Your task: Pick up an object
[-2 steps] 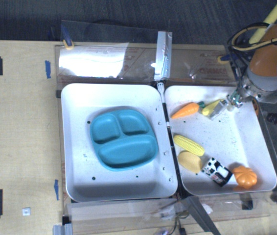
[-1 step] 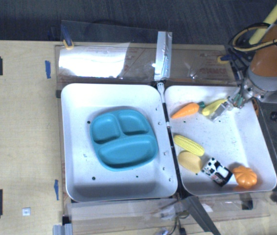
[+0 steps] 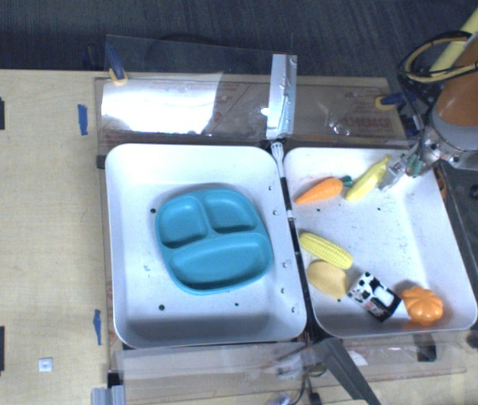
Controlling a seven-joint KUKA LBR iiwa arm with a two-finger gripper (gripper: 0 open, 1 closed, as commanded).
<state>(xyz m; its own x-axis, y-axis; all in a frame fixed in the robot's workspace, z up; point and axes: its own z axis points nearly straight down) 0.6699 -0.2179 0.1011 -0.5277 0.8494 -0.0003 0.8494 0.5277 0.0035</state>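
Observation:
My gripper [image 3: 405,166] hangs over the far right corner of the right bin [image 3: 442,251], below the grey wrist with its orange band. Its tip is right at the upper end of a pale yellow toy [image 3: 366,181], and whether they touch is unclear. An orange carrot [image 3: 319,191] lies just left of that toy. A corn cob [image 3: 325,247] and a yellow rounded piece [image 3: 328,278] lie by the bin's left wall. A black-and-white toy [image 3: 372,294] and an orange fruit [image 3: 424,305] sit near the front edge.
The left bin [image 3: 129,226] holds a blue divided plate [image 3: 214,239]. A metal divider [image 3: 282,95] and clear sheeting stand behind the bins. Yellow and black cables loop by the arm at the top right.

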